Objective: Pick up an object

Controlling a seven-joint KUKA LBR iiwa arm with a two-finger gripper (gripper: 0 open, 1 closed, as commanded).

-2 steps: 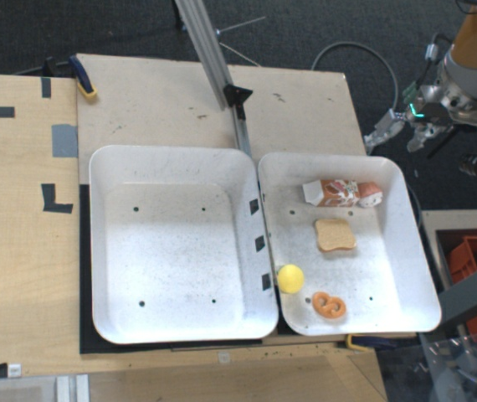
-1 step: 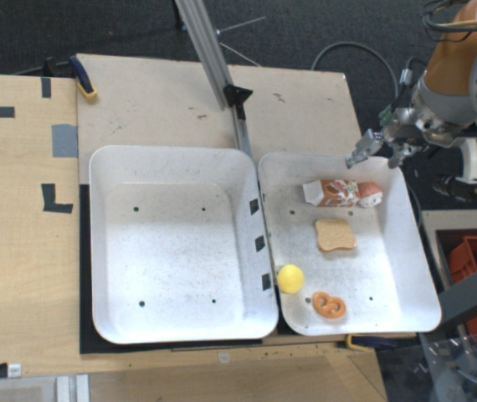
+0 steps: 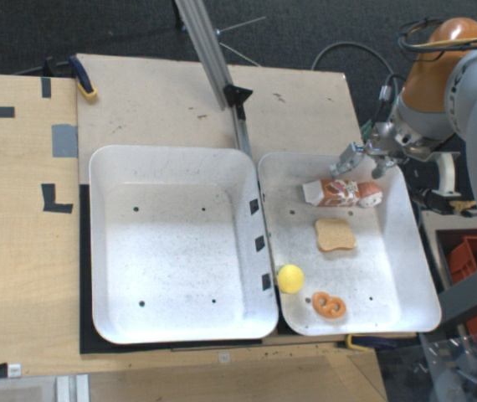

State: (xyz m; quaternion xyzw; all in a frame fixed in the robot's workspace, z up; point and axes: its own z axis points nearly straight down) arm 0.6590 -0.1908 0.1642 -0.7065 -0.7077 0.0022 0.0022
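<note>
The right bin (image 3: 406, 249) holds several objects. A red and white packet (image 3: 343, 193) lies near its far edge. A tan bread slice (image 3: 335, 235) sits just in front of the packet. A yellow ball (image 3: 290, 278) rests against the bin's left wall, and an orange pretzel (image 3: 329, 306) lies near the front. My gripper (image 3: 362, 166) hangs over the far right corner of this bin, just above and behind the packet. Its fingers (image 3: 346, 162) are spread open with nothing between them.
The left bin (image 3: 171, 241) stands beside the right one, sharing a raised divider. A slanted metal pole (image 3: 209, 48) rises from behind the bins. Cables and a red crate (image 3: 473, 254) sit to the right of the bench.
</note>
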